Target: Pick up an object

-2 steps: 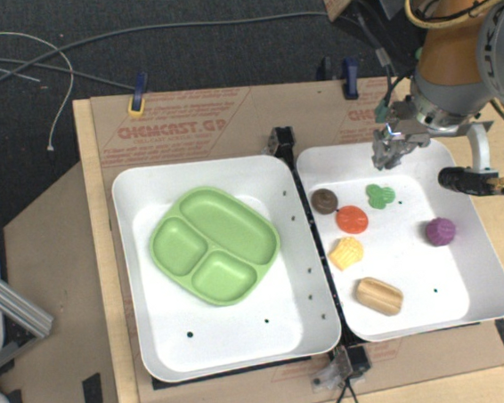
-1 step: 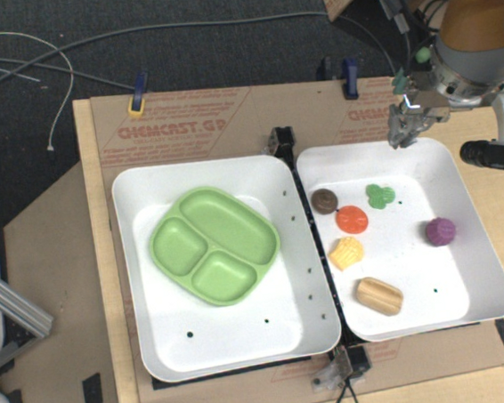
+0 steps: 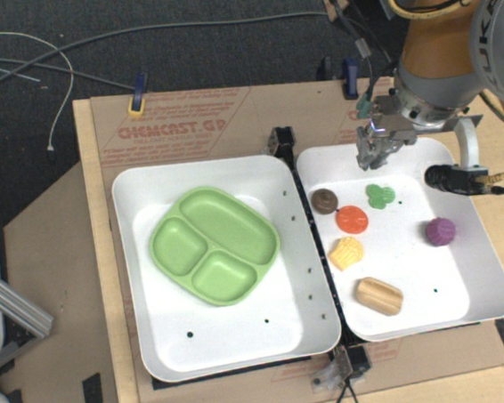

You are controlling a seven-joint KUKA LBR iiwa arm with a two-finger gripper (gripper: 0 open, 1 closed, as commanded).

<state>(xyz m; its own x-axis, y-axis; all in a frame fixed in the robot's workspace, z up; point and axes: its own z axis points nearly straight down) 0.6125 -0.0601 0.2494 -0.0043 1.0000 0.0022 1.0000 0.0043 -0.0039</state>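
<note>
Above the right bin [image 3: 490, 296], gripper [image 3: 375, 160] (can't tell its grip state) should drop straight onto the green broccoli-like toy [image 3: 380, 196].

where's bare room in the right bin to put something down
Bare floor in the right bin lies between the purple piece and the bread roll, and along the near edge. The left side is crowded: brown disc, orange piece, yellow piece, green piece under the pincer.
</note>
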